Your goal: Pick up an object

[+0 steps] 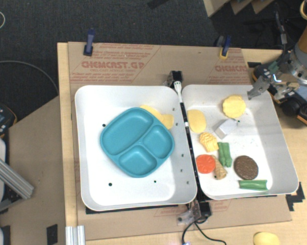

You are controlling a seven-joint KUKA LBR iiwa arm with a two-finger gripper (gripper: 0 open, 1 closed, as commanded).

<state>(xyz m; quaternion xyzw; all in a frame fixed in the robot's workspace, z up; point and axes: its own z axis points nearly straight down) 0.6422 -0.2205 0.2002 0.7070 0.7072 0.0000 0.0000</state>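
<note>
The right bin (281, 137) holds several toy foods: a round yellow piece (234, 106), a pale yellow oval (197, 120), a grey block (225, 128), a yellow corn piece (208, 142), a green pod (224, 153), a red-orange tomato (205, 163), a brown cookie (246, 167) and a green bean (253, 185). My gripper (259, 86) hangs over the far right corner of this bin, just right of and above the round yellow piece. It holds nothing that I can see.
The left bin (92, 177) carries a blue divided plate (137, 142) with a yellow item (162, 118) partly tucked under its far edge. A small tan piece (220, 173) lies beside the tomato. Blue clamps (88, 42) pin the cardboard at the back.
</note>
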